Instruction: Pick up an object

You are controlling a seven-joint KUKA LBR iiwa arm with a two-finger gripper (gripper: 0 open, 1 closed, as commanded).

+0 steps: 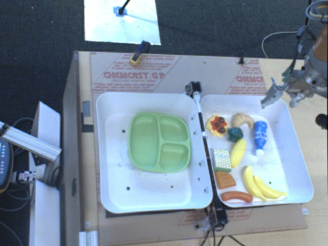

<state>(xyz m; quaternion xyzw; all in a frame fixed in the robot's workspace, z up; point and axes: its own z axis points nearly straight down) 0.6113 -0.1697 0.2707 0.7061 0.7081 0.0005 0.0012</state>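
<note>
The right bin (297, 163) holds several toy foods: a blue bottle (260, 135), a croissant (242, 119), a small pizza (217, 125), a green broccoli piece (235, 134), a corn cob (238, 152), a checkered sandwich (222, 159), a brown cracker (225, 179), a sausage (237, 197) and bananas (261, 185). My gripper (283, 97) hangs above the bin's far right corner, its two fingers spread apart with nothing between them. It is well clear of the food, up and to the right of the bottle.
The left bin (115, 188) carries a green divided plate (159, 142). A black bar (203, 137) runs along the seam between the bins. A yellow and blue clamp (139, 54) lies on the cardboard behind them.
</note>
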